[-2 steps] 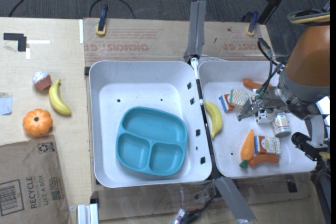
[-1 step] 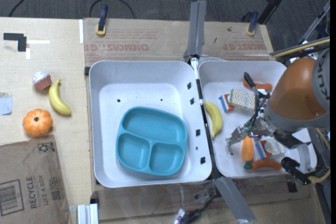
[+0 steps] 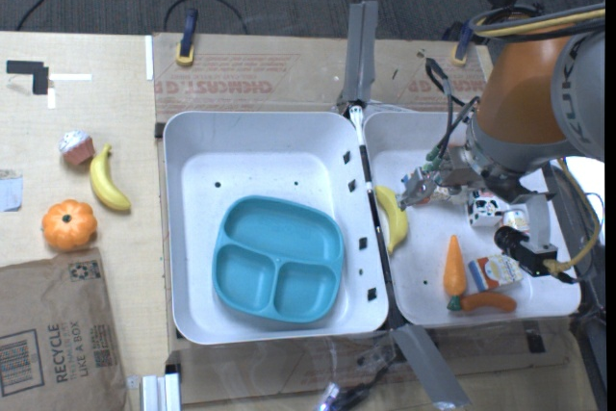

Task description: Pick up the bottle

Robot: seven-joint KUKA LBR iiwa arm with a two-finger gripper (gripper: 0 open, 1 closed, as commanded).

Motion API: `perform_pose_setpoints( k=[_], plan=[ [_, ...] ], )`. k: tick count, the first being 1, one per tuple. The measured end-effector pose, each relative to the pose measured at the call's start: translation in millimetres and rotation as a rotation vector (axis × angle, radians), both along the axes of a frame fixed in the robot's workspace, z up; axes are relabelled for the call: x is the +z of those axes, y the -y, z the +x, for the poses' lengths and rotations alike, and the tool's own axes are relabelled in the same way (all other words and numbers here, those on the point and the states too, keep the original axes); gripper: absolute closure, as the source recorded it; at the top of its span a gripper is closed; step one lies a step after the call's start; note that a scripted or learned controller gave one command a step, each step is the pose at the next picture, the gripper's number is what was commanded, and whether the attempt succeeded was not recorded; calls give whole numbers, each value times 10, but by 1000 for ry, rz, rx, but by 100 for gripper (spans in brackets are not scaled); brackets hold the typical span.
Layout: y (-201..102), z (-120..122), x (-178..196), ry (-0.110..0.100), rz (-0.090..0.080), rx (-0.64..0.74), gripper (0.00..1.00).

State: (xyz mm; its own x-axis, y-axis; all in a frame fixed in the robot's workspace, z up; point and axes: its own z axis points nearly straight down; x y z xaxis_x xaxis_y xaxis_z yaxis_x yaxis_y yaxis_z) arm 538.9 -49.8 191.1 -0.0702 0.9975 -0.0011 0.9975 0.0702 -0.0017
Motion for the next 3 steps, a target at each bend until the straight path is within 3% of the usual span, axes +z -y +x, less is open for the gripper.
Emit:
perform_pose_setpoints(
  k=[1, 2, 3],
  plan=[
    [-1, -335, 544, 1, 0, 104, 0],
    [341, -614, 488, -2, 0, -228, 0],
    [349, -609, 569, -5, -2, -228, 100]
  ],
)
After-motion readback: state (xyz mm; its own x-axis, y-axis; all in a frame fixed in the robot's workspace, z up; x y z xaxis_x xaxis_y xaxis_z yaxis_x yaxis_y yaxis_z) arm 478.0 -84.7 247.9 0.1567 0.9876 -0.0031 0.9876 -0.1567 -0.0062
